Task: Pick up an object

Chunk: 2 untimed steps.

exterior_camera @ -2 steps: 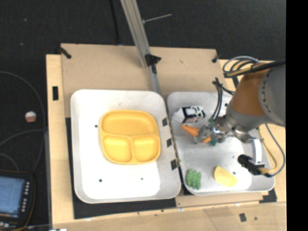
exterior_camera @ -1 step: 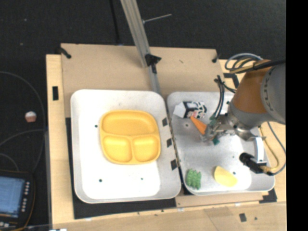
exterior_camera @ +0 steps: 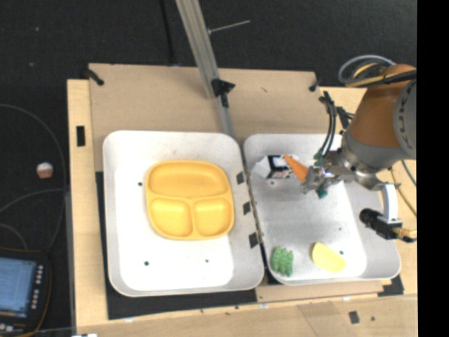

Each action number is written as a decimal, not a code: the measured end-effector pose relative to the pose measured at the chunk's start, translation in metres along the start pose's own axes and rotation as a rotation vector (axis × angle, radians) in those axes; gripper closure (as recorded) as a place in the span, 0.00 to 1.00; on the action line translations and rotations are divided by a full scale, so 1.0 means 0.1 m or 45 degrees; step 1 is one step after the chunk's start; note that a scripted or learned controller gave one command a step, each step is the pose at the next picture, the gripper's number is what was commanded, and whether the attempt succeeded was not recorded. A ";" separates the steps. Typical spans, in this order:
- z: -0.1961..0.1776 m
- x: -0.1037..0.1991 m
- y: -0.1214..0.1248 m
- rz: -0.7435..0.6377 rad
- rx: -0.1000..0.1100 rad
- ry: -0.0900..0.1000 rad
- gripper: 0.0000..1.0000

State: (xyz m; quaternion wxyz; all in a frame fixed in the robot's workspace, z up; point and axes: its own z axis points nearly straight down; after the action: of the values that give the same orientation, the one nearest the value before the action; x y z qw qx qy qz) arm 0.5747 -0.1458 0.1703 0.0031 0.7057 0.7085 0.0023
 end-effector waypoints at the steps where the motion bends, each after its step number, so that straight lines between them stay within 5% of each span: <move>1: -0.44 0.00 0.01 0.001 0.001 0.000 1.00; 2: -0.98 -0.01 0.03 0.000 -0.001 -0.001 1.00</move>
State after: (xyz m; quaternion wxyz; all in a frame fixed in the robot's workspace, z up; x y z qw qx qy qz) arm 0.5770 -0.1470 0.2686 0.0036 0.7056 0.7086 0.0022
